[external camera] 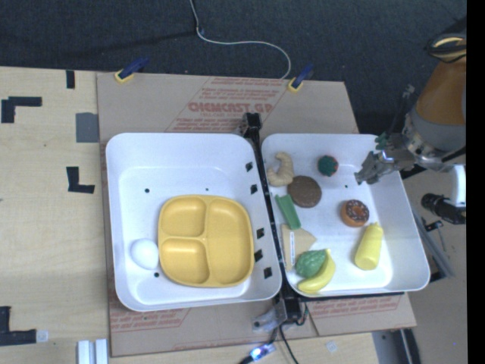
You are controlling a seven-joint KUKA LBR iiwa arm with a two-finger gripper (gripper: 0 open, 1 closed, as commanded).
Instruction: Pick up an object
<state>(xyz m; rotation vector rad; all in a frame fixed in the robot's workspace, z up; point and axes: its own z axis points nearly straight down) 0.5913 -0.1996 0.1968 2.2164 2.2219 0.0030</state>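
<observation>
Gripper (370,171), finger state not discernible, is seen at the right bin's (402,279) upper right edge, nothing held, with a brown doughnut (354,212) and yellow bottle (368,248) below it, and a yellow divided plate (205,240) in the left bin (121,158).

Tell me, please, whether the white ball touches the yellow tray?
Touching: the camera view shows the white ball pressed against the yellow tray's left rim, no gap.
</observation>
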